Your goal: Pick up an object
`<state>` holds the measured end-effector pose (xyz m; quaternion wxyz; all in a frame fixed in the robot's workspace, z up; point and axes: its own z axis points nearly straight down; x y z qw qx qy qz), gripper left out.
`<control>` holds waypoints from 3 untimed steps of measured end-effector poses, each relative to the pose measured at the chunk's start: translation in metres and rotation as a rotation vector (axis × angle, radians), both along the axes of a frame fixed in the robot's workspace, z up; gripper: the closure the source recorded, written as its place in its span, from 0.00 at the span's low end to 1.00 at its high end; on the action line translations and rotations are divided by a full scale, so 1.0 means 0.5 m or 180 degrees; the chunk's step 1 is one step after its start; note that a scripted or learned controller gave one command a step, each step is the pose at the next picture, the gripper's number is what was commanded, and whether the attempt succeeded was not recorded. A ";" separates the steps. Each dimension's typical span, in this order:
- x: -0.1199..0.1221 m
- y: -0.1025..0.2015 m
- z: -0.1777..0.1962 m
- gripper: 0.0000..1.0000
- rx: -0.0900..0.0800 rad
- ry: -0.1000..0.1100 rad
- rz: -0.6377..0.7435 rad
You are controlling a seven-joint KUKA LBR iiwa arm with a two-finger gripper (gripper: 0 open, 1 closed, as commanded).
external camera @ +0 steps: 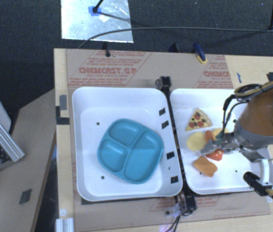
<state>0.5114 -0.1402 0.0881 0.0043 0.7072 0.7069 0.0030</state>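
In the camera view, the arm (pixel 266 117) is reaching in from the desk's right edge and lowering its gripper (pixel 215 146) into the right bin (pixel 233 185), among a cluster of toy food near that bin's left wall. The gripper tip is sitting right over a small red piece (pixel 216 154), with a yellow round piece (pixel 194 141) just beside it toward the divider, an orange block (pixel 205 166) nearer the front edge, and a pizza slice (pixel 197 119) toward the back edge. Whether the gripper is released or clenched I cannot tell, since the wrist is hiding its tip. The left bin (pixel 85 129) is carrying a blue divided plate (pixel 130 150) near its middle, well apart from the action. To do this step well, the arm is probably best centring on a single piece, likely the red one, and descending straight, because the neighbours are touching or nearly so and a skewed approach is liable to nudge them aside or pinch two at once.
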 end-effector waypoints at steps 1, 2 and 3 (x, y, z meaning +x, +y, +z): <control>-0.003 0.002 0.016 1.00 0.0004 0.0018 0.0006; -0.003 -0.007 0.103 1.00 0.0001 0.0019 0.0011; 0.014 0.006 0.203 1.00 0.0001 0.0015 0.0018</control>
